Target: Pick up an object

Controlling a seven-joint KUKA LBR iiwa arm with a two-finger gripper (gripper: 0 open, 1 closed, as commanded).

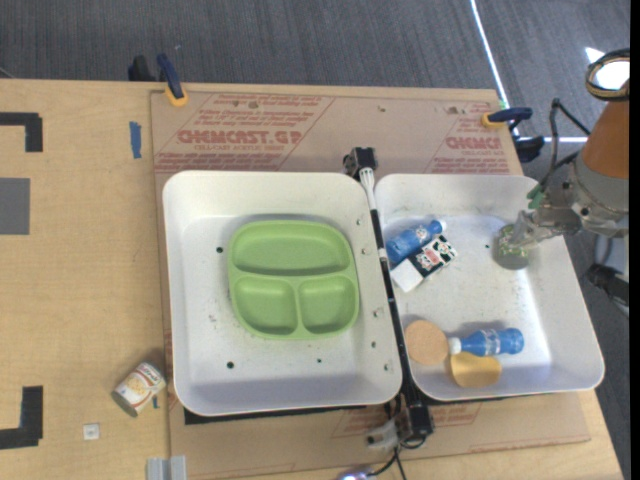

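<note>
Bottle (486, 343): lies on its side near the front of the right bin (575, 298), touching a tan disc (426, 342).
Gripper (514, 248): low over the bin's far right; finger opening cannot be told, nothing visibly held.
Approach: descend centred across the bottle's narrow width, clear of the disc.

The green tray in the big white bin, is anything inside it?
The green tray lies in the left bin. All three of its compartments look empty. Whatever might lie underneath it is covered, so that cannot be seen.
</note>
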